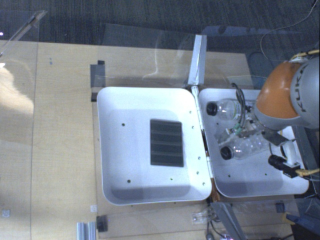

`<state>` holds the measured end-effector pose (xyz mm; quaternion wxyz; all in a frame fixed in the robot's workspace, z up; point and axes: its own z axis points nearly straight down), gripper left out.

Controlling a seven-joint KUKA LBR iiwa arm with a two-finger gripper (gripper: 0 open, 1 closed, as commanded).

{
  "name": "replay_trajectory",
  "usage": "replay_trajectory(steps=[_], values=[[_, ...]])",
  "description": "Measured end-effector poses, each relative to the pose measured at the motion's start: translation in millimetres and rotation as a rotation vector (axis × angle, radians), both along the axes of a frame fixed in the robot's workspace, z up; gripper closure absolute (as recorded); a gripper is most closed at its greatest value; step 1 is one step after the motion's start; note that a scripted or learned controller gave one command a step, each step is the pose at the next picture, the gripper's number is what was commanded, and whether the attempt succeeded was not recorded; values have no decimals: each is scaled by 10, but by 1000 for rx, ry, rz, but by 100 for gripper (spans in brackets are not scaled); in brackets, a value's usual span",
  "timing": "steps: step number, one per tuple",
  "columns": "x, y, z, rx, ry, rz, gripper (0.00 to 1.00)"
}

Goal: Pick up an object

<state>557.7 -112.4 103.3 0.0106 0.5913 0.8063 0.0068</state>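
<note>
Two clear plastic bottles with black caps lie in the right bin. One bottle is near the bin's back left, the other bottle lies in the middle with its cap pointing left. My gripper hangs low between the two bottles, reaching down from the orange-banded wrist; glare and the clear plastic blur it. A dark ribbed rectangular block lies flat in the middle of the left bin.
A metal post rises at the back where the two bins meet. A black connector with a yellow cable sits over the right bin's right side. Wooden bench surface stretches to the left.
</note>
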Motion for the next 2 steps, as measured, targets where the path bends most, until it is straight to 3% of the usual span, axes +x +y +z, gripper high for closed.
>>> replay_trajectory(steps=[1,2], values=[[140,242,-40,-2,19,190,0],[160,246,76,-2,12,189,100]])
